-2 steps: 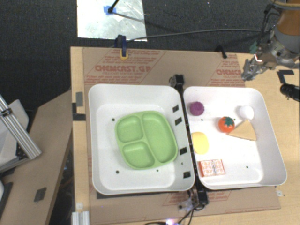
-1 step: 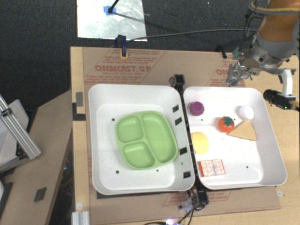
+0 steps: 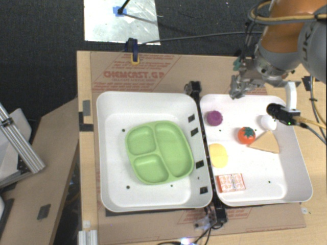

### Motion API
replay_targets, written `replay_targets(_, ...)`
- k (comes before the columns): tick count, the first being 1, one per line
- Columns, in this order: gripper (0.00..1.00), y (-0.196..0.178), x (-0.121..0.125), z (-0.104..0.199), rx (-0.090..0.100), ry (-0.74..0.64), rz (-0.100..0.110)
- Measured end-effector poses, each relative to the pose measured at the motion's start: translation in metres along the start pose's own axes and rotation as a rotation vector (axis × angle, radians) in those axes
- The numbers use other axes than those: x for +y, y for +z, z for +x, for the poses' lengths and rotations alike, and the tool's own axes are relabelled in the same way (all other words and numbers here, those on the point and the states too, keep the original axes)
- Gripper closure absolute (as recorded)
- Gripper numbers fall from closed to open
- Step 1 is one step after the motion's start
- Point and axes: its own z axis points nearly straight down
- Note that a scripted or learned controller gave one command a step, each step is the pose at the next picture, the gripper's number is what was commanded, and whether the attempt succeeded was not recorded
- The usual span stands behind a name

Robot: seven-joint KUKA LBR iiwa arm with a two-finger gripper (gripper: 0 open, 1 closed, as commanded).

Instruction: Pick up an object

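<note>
The right bin (image 3: 294,182) holds several small objects. A purple ball (image 3: 214,118) lies near its far left corner. A red tomato-like piece (image 3: 246,135) sits mid-bin, beside a tan wedge (image 3: 265,143) and a white round piece (image 3: 265,122). A yellow lump (image 3: 218,154) and a red-and-white box (image 3: 230,182) lie toward the front left. My gripper (image 3: 237,92) hangs over the far rim of the right bin, up and to the right of the purple ball, with nothing seen in it.
The left bin (image 3: 110,137) holds a green divided tray (image 3: 159,151). A black divider (image 3: 202,152) runs between the bins. A black fitting with a cable (image 3: 282,113) sits over the right bin's far right. The arm's orange band (image 3: 296,1) is at top right.
</note>
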Motion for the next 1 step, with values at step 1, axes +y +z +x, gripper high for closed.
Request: replay_targets(1,1.00,0.0174,-0.0194,0.0548,0.001,-0.001,0.003)
